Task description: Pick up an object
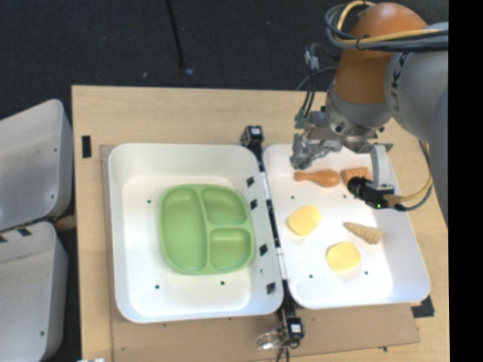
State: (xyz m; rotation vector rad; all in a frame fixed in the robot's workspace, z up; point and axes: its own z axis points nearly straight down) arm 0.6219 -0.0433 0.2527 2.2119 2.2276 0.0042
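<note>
2 white bins are lying side by side on the wooden desk. The left bin is holding a green 3-section tray. In the right bin, the claw is hovering at the far edge, its state unclear, beside a glossy drumstick; 2 yellow slices and a ridged cone are lying nearer, with room between.

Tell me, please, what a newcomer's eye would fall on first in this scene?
Probably the bright green divided tray lying alone in the left bin. Next comes the arm's orange band at upper right, with the tool hanging over the far edge of the right bin, just beside a toy drumstick. Two yellow pieces lie nearer the front.
</note>
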